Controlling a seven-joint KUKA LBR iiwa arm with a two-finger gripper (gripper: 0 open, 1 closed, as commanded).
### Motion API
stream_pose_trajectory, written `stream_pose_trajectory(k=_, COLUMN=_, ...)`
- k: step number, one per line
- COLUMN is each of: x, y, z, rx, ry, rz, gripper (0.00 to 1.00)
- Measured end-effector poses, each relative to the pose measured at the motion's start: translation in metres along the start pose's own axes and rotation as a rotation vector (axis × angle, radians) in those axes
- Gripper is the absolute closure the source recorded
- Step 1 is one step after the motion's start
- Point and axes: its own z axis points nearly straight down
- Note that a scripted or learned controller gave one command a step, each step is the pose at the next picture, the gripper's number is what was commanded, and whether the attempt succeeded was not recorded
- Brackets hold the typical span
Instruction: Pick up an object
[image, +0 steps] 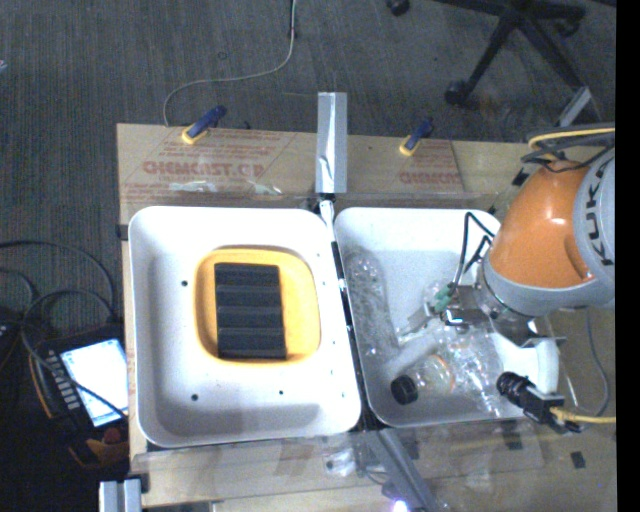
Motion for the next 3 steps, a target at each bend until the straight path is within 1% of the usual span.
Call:
stream_pose_trajectory(k=1, x=-0.068, y=0.020, z=0.005, rx=-0.002, ry=0.002, rz=0.133, gripper=0.00)
stream_pose_trajectory(k=2, x=-0.108, y=0.008, z=0.086, rx=-0.028, ry=-0.005, rz=-0.028, gripper=0.00)
stream_pose_trajectory(k=3, x=-0.113, y=0.059, z=0.088, rx=-0.014, ry=0.022, rz=0.366, gripper=0.00)
